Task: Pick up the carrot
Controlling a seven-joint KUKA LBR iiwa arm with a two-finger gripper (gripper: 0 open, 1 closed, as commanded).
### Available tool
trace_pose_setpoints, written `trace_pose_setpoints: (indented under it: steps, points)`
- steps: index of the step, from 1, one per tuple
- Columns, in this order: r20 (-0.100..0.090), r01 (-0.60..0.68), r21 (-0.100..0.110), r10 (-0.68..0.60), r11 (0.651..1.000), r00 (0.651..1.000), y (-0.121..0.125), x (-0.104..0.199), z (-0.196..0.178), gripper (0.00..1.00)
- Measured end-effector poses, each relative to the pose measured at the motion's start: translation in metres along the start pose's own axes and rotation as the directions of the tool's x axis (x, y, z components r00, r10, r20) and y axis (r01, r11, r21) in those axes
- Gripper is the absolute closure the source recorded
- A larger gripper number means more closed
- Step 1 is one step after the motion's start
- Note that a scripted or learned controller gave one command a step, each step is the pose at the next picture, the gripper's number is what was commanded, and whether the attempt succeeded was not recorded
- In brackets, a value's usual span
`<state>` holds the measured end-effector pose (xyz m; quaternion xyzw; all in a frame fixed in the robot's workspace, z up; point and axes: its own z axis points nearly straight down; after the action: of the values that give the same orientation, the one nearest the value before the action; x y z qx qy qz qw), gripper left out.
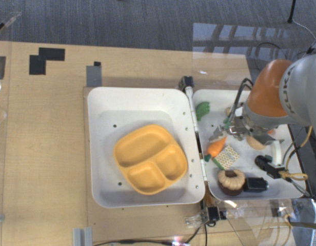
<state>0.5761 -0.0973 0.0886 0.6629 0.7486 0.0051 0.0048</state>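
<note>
Jaws, grip unreadable, hang above the carrot by the left wall of the right bin.

Orange carrot, yel. plate, checked-ish card

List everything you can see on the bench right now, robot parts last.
bins: 2, white, side by side on the bench
plate: 1, yellow, three compartments, left bin
carrot: 1, orange, left side of right bin
green piece: 1, green, upper left corner of right bin
checked piece: 1, pale, right of the carrot
round piece: 1, brown and cream, lower part of right bin
black block: 1, black, right of the round piece
tan piece: 1, tan, partly under the arm
arm: 1, grey with orange band, over right bin
gripper: 1, just above the carrot in the view
</note>
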Motion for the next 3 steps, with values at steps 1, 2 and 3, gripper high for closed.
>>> trace_pose_setpoints:
  steps: [1, 2, 3]
  points:
    - [0.000, 0.005, -0.009, -0.005, 1.000, 1.000, 0.004, 0.002, -0.013, 1.00]
    - [0.000, 0.004, -0.007, -0.004, 1.000, 1.000, 0.003, 0.002, -0.012, 0.00]
    - [0.001, 0.246, 0.005, -0.246, 0.969, 0.969, -0.045, -0.089, -0.001, 0.00]
